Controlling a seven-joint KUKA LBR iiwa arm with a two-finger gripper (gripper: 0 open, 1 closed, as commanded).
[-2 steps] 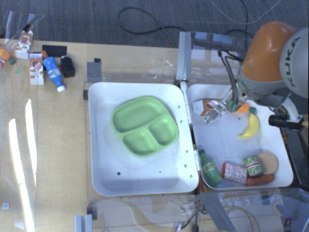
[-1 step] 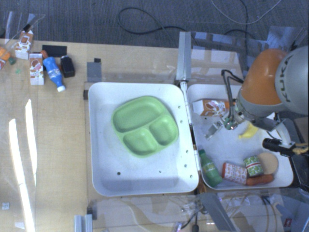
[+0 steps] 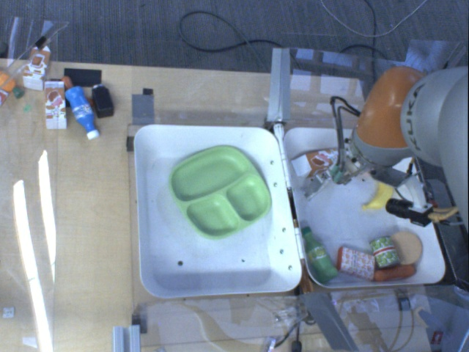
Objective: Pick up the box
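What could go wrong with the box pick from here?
1. The hand hangs over the box at the right bin's far left corner; the walls could block a finger.
2. The box lies tilted and partly hidden under the arm, so a grasp may slip.
3. The banana lies close by and might get bumped.

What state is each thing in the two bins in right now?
green divided plate: flat, right way up, in the left bin.
box: lying at the far end of the right bin, under the gripper.
green bottle: on its side, near corner.
red packet: lying flat.
small can: upright.
banana: lying loose.
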